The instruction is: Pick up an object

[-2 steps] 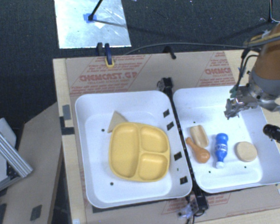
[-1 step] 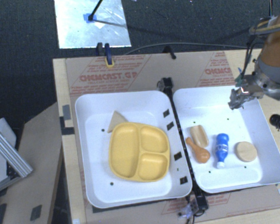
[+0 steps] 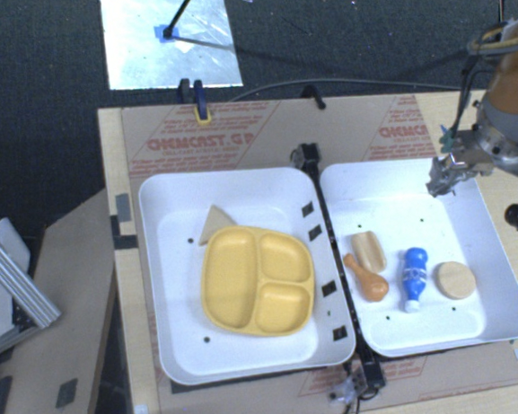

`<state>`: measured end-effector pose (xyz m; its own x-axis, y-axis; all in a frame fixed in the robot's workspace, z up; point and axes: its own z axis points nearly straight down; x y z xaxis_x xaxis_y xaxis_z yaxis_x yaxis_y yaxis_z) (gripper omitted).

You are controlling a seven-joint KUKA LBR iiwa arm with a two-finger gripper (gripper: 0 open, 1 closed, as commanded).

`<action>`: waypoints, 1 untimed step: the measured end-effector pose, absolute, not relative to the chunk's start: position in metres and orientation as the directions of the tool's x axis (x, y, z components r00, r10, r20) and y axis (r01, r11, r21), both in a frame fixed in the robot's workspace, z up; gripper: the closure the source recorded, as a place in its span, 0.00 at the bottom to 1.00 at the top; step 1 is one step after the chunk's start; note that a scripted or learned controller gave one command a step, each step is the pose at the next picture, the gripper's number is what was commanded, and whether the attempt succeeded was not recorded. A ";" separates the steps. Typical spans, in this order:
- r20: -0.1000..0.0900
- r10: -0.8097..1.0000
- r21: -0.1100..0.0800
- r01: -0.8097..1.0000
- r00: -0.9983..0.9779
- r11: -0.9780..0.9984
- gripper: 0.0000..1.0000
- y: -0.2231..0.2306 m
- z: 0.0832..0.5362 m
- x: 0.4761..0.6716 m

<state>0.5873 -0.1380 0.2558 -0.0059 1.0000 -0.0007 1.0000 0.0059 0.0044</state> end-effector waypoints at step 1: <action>0.001 1.000 0.001 1.000 -0.009 0.009 1.00 -0.081 0.259 0.581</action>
